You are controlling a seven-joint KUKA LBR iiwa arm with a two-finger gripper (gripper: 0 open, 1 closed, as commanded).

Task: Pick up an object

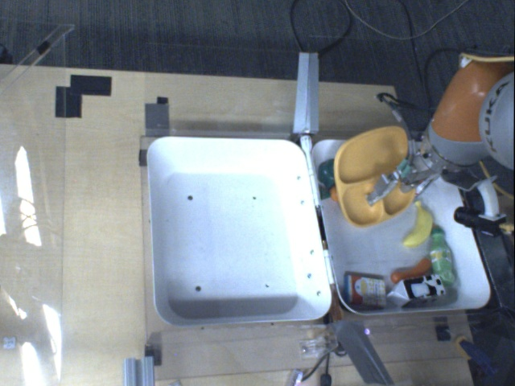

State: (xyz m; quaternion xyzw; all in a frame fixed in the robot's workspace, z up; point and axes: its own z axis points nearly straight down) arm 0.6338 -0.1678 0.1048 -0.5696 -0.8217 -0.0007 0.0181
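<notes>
A yellow bowl [364, 167] hangs tilted over the back left of the right bin [475, 296], and its edge overlaps the bin's left rim. My gripper [385, 191] reaches in from the right, shut on the bowl's near rim, with one finger inside and one outside. Below it in the bin lie a yellow banana [418, 228], a green bottle [440, 264], an orange piece [405, 274], a black-and-white toy [423, 288] and a dark can [366, 289]. A teal thing [326, 175] is partly hidden under the bowl.
The left bin [233, 147] sits beside the right one, with a metal post [306, 95] rising at the back between them. Black cables [322, 22] loop on the dark floor behind the bench.
</notes>
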